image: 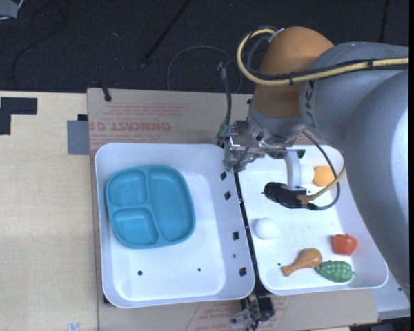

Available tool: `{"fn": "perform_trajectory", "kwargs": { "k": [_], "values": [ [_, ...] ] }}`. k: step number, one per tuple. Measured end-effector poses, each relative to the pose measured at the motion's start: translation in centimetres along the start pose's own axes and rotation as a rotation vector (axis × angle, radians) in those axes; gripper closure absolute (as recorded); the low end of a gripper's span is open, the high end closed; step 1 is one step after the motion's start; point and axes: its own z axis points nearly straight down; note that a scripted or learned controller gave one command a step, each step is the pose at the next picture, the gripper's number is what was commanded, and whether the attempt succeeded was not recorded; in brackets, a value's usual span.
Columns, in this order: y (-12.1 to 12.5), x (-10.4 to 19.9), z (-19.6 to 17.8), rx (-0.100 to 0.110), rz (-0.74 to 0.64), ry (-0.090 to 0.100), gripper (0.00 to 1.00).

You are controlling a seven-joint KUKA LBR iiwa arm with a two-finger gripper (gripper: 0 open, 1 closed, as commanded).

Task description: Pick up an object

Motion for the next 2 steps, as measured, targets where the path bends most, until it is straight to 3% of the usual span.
{"fn": "perform_trajectory", "kwargs": {
  "k": [1, 2],
  "values": [
    [0.16, 4.97, 0.6, 0.001, 0.0, -0.001, 1.0],
    [0.14, 4.83, 0.57, 0.001, 0.001, -0.003, 0.0]
  ]
}}
